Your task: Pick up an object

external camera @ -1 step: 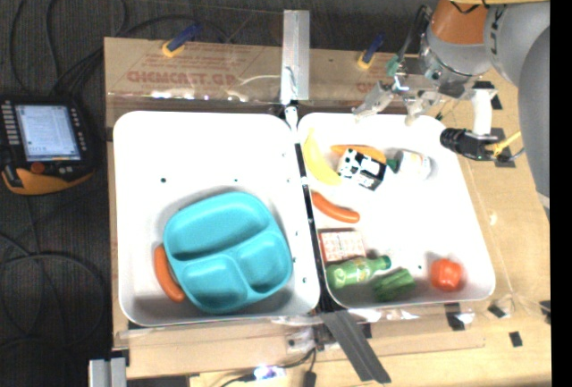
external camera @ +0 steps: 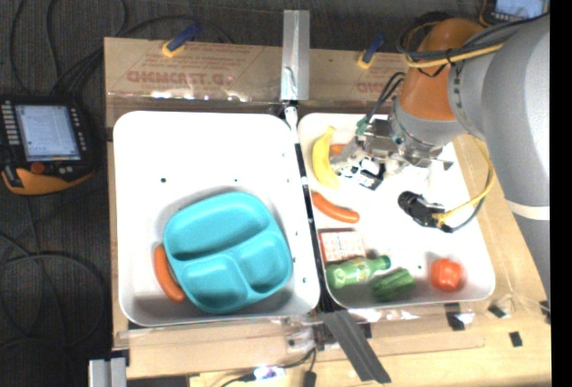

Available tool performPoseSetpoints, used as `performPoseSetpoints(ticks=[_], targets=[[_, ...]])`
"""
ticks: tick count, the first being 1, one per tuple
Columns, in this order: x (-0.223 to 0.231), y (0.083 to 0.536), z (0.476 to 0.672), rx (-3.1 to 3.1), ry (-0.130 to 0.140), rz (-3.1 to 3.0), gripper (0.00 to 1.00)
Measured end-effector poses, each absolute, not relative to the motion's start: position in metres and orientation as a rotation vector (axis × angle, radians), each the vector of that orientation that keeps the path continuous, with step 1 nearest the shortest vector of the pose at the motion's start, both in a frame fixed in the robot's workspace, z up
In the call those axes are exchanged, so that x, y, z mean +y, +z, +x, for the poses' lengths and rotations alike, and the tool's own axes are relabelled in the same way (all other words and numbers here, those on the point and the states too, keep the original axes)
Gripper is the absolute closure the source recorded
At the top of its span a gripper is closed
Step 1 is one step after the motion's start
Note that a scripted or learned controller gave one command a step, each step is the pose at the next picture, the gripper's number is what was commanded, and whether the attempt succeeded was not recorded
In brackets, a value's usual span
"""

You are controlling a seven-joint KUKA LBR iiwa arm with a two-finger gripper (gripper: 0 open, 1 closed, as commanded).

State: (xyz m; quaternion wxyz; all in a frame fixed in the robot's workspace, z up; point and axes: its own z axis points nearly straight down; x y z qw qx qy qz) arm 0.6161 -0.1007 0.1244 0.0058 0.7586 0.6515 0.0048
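My gripper (external camera: 359, 169) hangs low over the upper middle of the right bin (external camera: 474, 224), just right of a yellow banana (external camera: 321, 158). An orange hot dog (external camera: 335, 209) lies below the banana near the bin's left wall. Along the front of that bin lie a red-and-white box (external camera: 340, 246), a green bottle (external camera: 357, 270), a dark green pepper (external camera: 393, 284) and a red tomato (external camera: 447, 273). Nothing shows between the gripper's fingers.
The left bin (external camera: 179, 144) holds a teal divided plate (external camera: 229, 249) with an orange sausage (external camera: 165, 273) at its left edge. A black cable plug (external camera: 418, 208) with a yellow cord dangles over the right bin. A metal divider post (external camera: 295, 54) stands between the bins.
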Motion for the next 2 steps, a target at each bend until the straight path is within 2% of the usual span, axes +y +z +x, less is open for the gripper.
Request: performPoseSetpoints(ticks=[1,2], targets=[[-0.12,0.113,0.64,2.101,0.037,2.283,0.0],[-0.158,0.092,0.67,2.241,-0.002,2.201,0.0]])
